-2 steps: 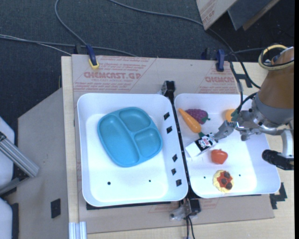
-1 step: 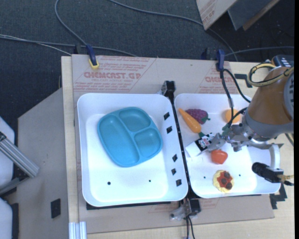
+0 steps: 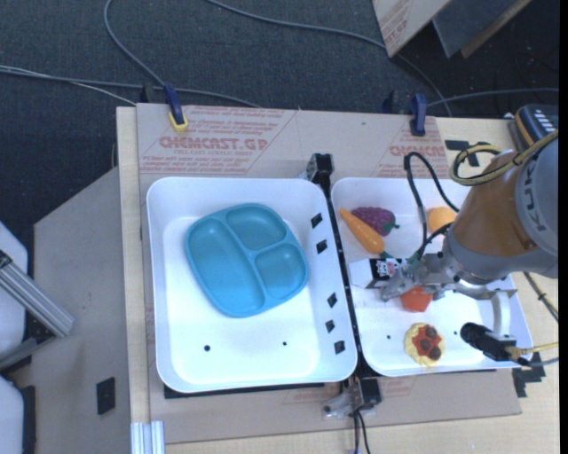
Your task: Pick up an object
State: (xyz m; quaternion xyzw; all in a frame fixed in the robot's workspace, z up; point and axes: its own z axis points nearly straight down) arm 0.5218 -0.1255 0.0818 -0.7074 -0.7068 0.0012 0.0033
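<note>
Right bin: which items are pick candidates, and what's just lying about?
In play:
end effector, right at the red toy
carrot
grapes
pizza toy
orange piece

Lying about:
blue divided plate in the left bin
clamps
cables

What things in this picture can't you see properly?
- Small red toy in the right white bin, camera view: the grey arm's tool covers its top, so its shape is unclear.
- Round orange toy: the arm's orange band hides its right side.
- Tool: its fingers are too small and cluttered to read.
- Yellow toy with dark red topping: too small to identify.
</note>
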